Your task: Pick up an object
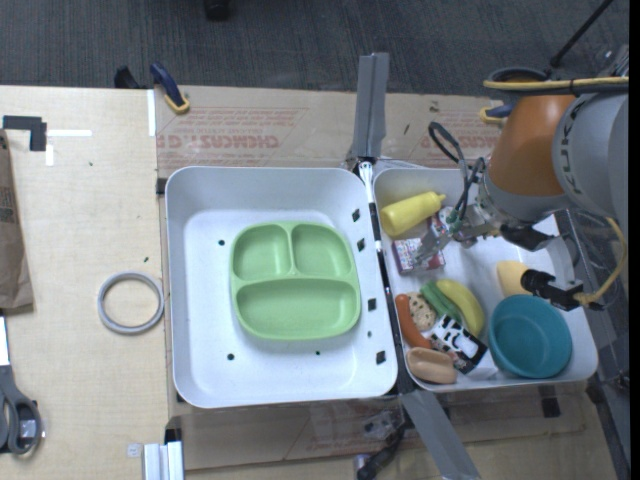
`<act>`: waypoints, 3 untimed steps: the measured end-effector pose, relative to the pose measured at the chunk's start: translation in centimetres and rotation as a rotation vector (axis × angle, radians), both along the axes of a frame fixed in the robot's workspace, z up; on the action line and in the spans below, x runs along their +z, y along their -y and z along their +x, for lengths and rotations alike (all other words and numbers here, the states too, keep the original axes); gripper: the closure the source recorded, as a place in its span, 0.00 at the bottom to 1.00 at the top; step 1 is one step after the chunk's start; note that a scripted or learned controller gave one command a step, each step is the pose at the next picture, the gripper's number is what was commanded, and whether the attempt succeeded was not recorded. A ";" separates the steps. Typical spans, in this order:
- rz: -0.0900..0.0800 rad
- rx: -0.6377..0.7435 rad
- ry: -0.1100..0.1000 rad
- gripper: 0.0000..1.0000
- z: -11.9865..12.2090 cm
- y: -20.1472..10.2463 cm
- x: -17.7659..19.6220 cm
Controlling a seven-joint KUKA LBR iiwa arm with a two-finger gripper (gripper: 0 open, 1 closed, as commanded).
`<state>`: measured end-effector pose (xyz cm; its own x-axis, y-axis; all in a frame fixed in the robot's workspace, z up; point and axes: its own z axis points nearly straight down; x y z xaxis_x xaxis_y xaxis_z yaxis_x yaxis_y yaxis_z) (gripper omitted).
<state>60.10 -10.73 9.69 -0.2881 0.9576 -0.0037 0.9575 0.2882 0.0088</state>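
My gripper (437,240) hangs low over the back left part of the right bin (482,260), at the end of the grey arm with its orange band (530,143). Its tip is right at a small reddish packet (412,256) lying on the bin floor. Whether it touches or grips the packet is unclear. A yellow bottle (410,211) lies just behind the packet. In front are a banana (464,304), a green item (436,298), a sausage (409,318), a black-and-white toy (461,340) and a bun (432,366). A teal bowl (531,336) sits at the front right.
The left bin (185,268) holds a green divided plate (295,280). A yellow object (511,275) lies by the right bin's far side, next to arm cabling. On the bench to the left are a tape ring (131,301) and scissors (16,423).
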 end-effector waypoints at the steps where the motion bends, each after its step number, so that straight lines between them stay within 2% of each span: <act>1: 0.001 0.074 -0.011 0.00 -6.7 2.0 -0.6; 2: 0.002 0.068 -0.010 1.00 -6.6 2.1 0.3; 3: -0.001 -0.014 -0.010 1.00 -6.5 -3.1 18.6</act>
